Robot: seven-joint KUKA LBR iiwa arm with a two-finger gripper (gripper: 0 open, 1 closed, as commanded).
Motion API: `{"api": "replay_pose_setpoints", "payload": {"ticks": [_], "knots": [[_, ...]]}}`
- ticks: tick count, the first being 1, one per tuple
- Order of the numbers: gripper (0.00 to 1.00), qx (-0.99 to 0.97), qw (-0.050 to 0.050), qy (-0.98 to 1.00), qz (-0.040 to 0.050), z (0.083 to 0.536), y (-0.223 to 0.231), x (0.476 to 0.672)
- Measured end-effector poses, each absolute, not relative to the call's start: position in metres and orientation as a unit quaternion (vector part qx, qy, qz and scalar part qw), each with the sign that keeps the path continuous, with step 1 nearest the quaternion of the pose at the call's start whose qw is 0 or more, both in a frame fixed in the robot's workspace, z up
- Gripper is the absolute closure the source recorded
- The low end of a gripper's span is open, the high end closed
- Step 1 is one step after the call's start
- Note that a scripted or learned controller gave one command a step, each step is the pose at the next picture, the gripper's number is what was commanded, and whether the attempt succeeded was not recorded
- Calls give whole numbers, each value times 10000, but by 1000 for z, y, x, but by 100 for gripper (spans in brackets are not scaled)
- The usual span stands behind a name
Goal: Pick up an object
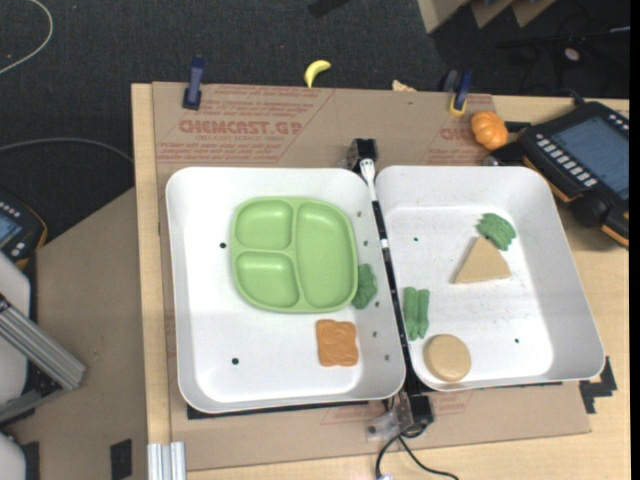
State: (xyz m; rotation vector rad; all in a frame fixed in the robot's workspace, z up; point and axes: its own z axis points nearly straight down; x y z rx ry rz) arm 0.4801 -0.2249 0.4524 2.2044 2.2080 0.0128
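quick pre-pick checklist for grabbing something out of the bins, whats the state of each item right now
1. Targets lie in the right bin: ok. A tan wedge, a round tan disc, a green leafy piece and a green bean piece are there.
2. Wedge free of neighbours: not ok, the green leafy piece touches its top corner.
3. Disc reachable from above: ok, but it sits close to the bin's near wall.
4. Left bin targets: ok. An orange waffle piece lies apart from the green divided plate.
5. Small green piece graspable: cannot tell, it is wedged between plate and bin wall.
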Motion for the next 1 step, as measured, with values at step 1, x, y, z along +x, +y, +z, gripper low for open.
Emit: {"api": "replay_pose_setpoints", "payload": {"ticks": [1], "knots": [[100, 7073, -53, 7069, -22, 329, -221, 478]]}}
